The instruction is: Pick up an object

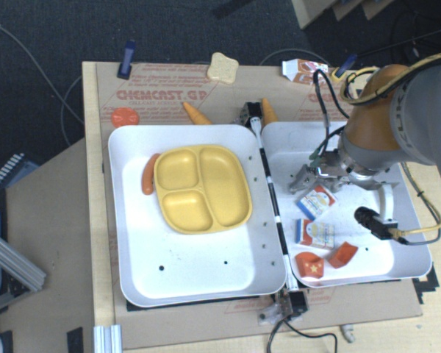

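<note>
Several packets crowd the right bin [408, 265]; the gripper [314, 176], fingers spread and empty, hovers above a small carton [315, 201], risking a glancing, slipped grasp.

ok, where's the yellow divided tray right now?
The yellow divided tray lies in the left bin, toward its upper half, with a hot dog against its left edge; the gripper is over the right bin.

You see even, bright overhead light; the white bins [206, 285] glare slightly, and detail looks perhaps soft throughout.
</note>
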`<state>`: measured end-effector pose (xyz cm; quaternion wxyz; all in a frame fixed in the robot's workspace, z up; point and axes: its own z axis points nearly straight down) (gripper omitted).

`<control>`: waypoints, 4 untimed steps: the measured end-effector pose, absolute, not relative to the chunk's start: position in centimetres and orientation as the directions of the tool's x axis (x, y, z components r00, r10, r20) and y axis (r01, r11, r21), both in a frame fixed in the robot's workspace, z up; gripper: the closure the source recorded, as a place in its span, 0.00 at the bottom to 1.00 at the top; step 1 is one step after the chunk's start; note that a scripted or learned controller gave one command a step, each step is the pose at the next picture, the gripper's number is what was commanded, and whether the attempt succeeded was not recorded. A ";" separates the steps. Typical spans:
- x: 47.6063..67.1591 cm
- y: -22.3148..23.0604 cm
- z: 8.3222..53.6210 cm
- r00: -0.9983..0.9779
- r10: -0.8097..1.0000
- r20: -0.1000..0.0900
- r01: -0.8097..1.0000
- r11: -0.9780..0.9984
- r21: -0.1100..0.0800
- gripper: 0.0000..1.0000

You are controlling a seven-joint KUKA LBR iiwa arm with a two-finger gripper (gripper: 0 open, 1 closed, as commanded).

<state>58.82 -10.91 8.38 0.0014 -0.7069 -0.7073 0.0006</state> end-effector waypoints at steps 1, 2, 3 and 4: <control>61.4 -12.2 8.5 0.000 1.000 -0.001 1.000 0.000 0.002 0.00; 59.1 -11.9 8.5 0.000 1.000 0.001 1.000 0.000 -0.002 0.00; 59.1 -11.9 9.5 0.001 1.000 0.000 1.000 -0.001 0.000 1.00; 59.1 -11.8 9.4 0.001 1.000 0.001 1.000 -0.001 0.000 0.00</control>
